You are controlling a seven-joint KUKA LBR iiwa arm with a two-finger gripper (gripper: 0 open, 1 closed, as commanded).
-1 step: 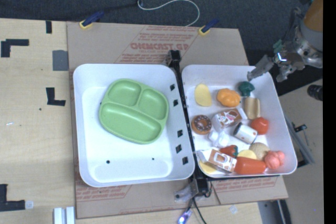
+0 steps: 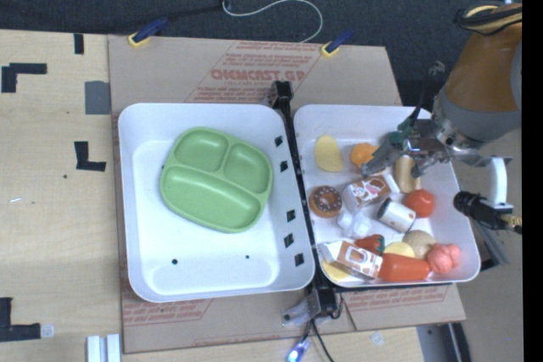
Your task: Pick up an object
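The right bin [image 2: 339, 116] holds several toy foods: a yellow piece [image 2: 328, 153], a small orange [image 2: 363, 153], a chocolate donut [image 2: 325, 201], a red tomato [image 2: 419, 203], a white can [image 2: 395, 215], a small carton [image 2: 370, 190], a red pepper [image 2: 405, 268] and a pink piece [image 2: 444, 256]. My gripper [image 2: 392, 150] hangs over the upper right part of this bin, its dark fingers just right of the orange and above a tan piece [image 2: 406, 174]. Nothing shows between the fingers.
The left bin [image 2: 144, 208] holds a green sectioned plate [image 2: 215, 179]. Both bins rest on cardboard [image 2: 254, 68]. A black divider with clips [image 2: 293, 182] runs between the bins. A white cable [image 2: 271, 8] lies beyond the bench.
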